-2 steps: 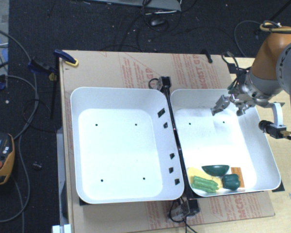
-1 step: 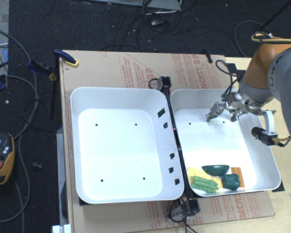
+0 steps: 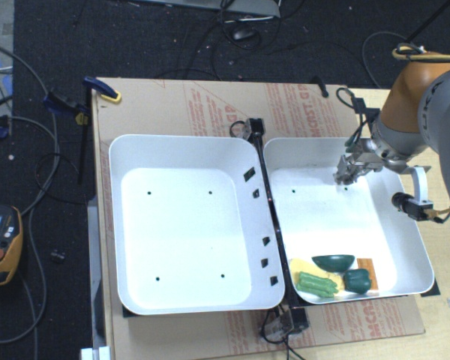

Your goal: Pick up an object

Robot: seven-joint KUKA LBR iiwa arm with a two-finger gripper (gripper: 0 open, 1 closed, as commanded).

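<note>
The arm enters from the right and ends in the gripper, which is over the upper part of the right bin, close to its back wall. Whether the gripper is open or closed cannot be told at this size, and nothing can be seen caught in it.

The objects lie together at the near edge of the right bin, well apart from the gripper and towards the viewer from it. A dark green bowl sits in the middle of the group. A light green ridged toy lies just in front of it and to its left, touching a yellow piece. A dark green lump lies just right of the bowl, beside an orange block. The exact nature of these items cannot be told.

The left bin stands beside the right one, joined along a black divider. Both rest on a brown board.
</note>
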